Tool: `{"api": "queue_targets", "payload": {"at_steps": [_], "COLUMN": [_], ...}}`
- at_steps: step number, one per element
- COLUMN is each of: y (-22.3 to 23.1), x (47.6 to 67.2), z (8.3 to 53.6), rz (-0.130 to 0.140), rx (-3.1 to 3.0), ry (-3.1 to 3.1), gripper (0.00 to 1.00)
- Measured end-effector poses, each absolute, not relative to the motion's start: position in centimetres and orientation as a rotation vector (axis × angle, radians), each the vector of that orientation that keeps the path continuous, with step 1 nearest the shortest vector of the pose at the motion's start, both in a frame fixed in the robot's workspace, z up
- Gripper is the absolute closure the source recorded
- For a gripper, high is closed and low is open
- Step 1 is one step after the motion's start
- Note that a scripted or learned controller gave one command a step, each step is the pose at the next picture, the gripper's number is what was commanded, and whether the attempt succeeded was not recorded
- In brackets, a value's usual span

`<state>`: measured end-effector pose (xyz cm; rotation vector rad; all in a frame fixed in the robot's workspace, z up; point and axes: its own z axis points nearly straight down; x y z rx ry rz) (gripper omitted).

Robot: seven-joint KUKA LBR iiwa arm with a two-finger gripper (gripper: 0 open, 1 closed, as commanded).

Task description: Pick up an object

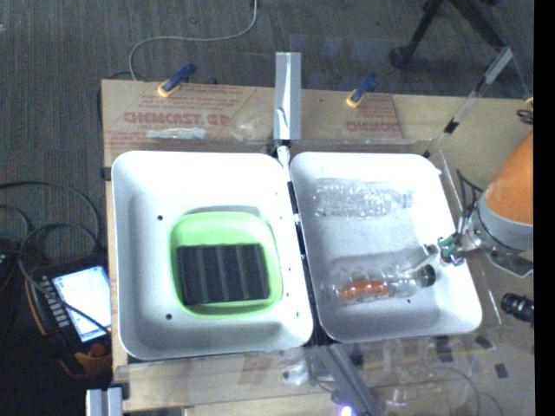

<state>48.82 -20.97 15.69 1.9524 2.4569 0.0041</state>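
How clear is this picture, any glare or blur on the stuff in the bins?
Camera view: soft overall and evenly lit; the clear bottle in the right bin almost melts into the white, the lower bottle shows by its orange label, and the green tray is crisp in the left bin.

Two clear, glossy plastic bottles [362,199] lie in smooth white plastic bins [139,232]; the green tray [224,228] looks matt.

Tray [227,271] in left bin [139,232]; two bottles [362,199] in right bin [451,306]
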Motion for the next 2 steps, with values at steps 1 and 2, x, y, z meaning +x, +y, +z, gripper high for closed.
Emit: {"api": "queue_targets", "payload": {"at_steps": [1,2], "y": [-17.3,-19.1], "x": [50.6,55.9], "z": [11.9,12.1], "rz": [0.002,0.001], "rx": [1.892,1.984], "ry": [2.509,2.436], "gripper": [0.00,0.00]}}
